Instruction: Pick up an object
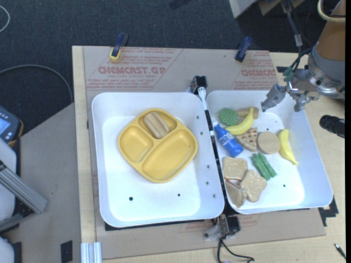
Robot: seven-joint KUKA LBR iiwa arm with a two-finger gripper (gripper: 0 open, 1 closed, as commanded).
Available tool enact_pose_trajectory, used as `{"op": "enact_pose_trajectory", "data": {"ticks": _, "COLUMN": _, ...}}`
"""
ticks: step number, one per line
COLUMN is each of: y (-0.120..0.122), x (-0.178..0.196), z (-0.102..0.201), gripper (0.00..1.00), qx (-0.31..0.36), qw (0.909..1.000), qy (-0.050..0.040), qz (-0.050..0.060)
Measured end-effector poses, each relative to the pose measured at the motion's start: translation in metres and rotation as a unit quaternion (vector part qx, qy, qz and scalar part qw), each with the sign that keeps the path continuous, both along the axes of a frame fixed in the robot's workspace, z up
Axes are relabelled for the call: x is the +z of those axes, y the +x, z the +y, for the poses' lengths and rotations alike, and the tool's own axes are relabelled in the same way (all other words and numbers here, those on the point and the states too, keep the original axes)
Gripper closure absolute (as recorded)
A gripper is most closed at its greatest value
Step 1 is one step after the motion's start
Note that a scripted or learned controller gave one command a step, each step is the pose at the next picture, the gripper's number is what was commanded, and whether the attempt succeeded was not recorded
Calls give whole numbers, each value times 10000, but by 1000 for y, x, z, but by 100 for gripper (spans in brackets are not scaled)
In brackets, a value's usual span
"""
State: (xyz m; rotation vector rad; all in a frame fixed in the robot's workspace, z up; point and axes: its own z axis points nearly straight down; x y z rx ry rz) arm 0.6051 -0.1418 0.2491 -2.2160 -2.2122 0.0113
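My gripper (286, 101) hangs over the far right corner of the right bin (315, 171), open, with nothing between its fingers. Below and left of it lie toy foods: a yellow banana (242, 126) on a green leafy piece (229, 115), a blue bottle (226, 139), a waffle slice (248, 139), a round tan cookie (268, 142), a second banana (287, 146), green beans (264, 166) and several bread slices (236, 169). The closest items to the gripper are the banana and the cookie, both apart from it.
The left bin (107, 190) holds a yellow divided plate (159, 147) with a tan bun (156, 124) in its far compartment. A black divider clip (199, 83) sits between the bins. Blue clamps (243, 49) hold the cardboard base at the far edge.
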Motion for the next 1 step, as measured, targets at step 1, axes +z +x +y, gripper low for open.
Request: {"op": "enact_pose_trajectory", "data": {"ticks": 1, "y": 2, "x": 6, "z": 0, "gripper": 0, "qx": 9, "qw": 10000, "qy": -9, "qz": -58}}
